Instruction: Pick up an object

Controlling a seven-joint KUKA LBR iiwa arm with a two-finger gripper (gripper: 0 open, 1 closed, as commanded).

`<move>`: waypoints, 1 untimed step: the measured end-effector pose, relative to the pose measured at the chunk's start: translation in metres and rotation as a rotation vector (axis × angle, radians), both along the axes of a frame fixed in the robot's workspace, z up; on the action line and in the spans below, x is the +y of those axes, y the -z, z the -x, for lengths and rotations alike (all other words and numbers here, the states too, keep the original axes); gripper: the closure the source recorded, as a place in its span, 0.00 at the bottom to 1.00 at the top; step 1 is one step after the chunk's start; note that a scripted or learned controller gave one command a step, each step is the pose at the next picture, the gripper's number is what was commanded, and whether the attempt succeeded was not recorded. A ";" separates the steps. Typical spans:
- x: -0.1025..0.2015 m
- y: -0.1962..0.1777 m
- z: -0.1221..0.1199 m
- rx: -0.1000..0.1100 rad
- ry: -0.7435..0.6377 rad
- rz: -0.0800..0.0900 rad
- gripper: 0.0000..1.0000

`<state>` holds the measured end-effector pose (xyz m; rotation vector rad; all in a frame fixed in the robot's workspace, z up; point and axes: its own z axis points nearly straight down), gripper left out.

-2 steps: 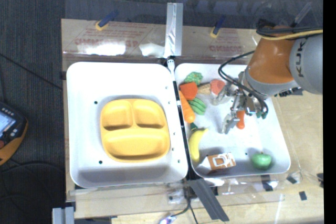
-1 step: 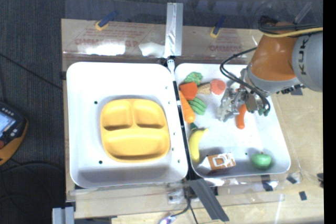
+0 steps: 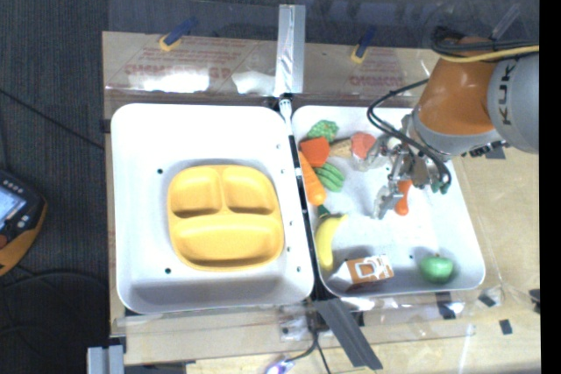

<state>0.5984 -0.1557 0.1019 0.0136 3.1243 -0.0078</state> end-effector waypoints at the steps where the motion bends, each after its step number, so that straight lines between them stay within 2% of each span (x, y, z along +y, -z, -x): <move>1: -0.007 0.011 0.014 0.002 0.029 -0.004 0.00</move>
